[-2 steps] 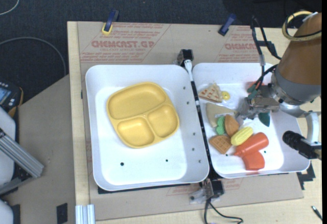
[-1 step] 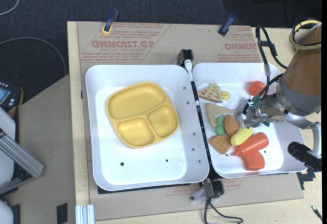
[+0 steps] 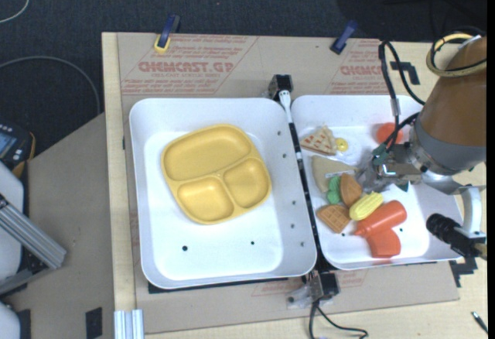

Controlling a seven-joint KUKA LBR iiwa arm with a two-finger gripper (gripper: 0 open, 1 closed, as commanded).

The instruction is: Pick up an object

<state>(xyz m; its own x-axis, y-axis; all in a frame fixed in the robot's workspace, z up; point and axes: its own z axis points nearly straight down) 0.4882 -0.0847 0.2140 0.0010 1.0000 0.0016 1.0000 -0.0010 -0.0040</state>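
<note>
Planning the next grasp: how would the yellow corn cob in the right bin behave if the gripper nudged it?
The corn cob looks rounded, so it would probably roll. It leans on the orange sausage-like toy, which may shift too. It looks like stiff toy plastic, likely light.

Arm point(image 3: 456, 109) cut off by the right edge; its wrist covers the right bin's point(image 3: 340, 254) far-right side. Gripper point(image 3: 384, 172) fingers lost in dark clutter, spread unreadable. Red piece point(image 3: 385, 132) mostly hidden behind cables and wrist. Green item point(image 3: 334, 189) half buried under neighbouring toys, shape unclear. Beige piece point(image 3: 325, 168) partly covered, can't identify. Grey device point(image 3: 15, 145) cropped at the left edge.
</note>
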